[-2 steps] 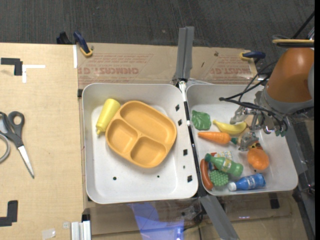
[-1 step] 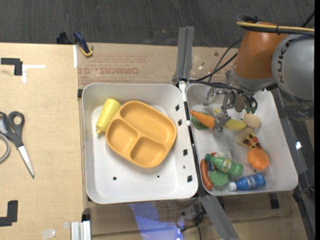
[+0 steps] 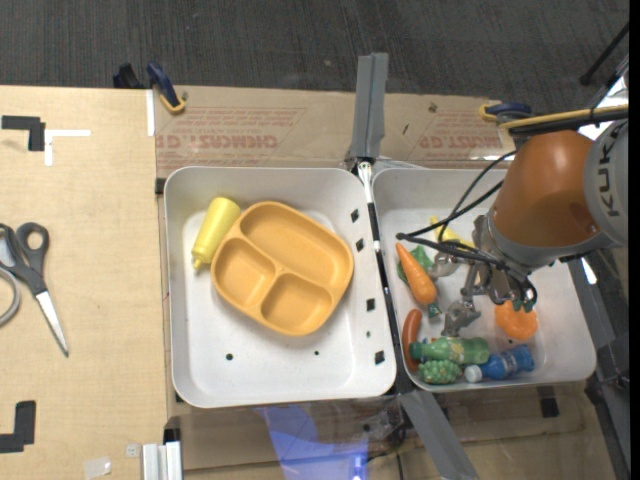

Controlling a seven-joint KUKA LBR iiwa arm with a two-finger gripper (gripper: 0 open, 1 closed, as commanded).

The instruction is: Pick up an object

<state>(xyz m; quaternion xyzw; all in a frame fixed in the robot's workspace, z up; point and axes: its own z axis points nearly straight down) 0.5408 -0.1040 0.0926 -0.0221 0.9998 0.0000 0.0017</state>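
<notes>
white plastic sets the scene in the camera view: two shallow bins side by side on the desk, the left bin [image 3: 190,368] carrying an orange divided tray [image 3: 282,265] with a yellow bottle [image 3: 213,230] lying just beside its upper left edge. the right bin [image 3: 560,363] is where the arm works. its orange wrist band [image 3: 545,203] hangs over the bin's right half, and the tool [image 3: 472,303] reaches down among a crowd of small toys. whether the tool is released or clenched cannot be told here, since cables and metal parts blur together at its tip, and nothing can be seen clearly pinched in it.

candidates for the pick lie close around it: a toy carrot [image 3: 417,273] to the left, a red sausage-like piece [image 3: 411,326] below that, a green bottle [image 3: 455,350] and a green lumpy toy [image 3: 438,372] along the bin's lower side, a blue-capped piece [image 3: 505,365] and an orange fruit [image 3: 516,321] just right of the tool.

to do the step well, the arm would likely need to settle on one item with free space on both sides; the carrot looks easiest. the clutter near the green bottle risks a glancing, empty close.
</notes>
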